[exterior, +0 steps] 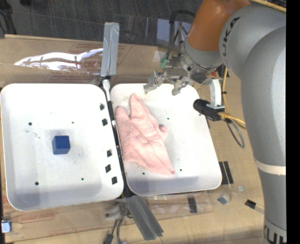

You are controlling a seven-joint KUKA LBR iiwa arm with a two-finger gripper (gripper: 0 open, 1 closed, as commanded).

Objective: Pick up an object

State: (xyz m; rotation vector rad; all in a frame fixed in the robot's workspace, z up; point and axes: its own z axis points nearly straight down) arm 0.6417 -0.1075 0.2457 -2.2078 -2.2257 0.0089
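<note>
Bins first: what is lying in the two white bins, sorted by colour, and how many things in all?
Blue: 1, a small blue cube in the left bin.
Pink: 1, a crumpled pink cloth in the right bin.
Total: 2.
The gripper is open above the right bin's far edge, with nothing between its fingers.

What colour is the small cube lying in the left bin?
Blue. The cube shows plainly in the camera view, on the white floor of the left bin.
</note>
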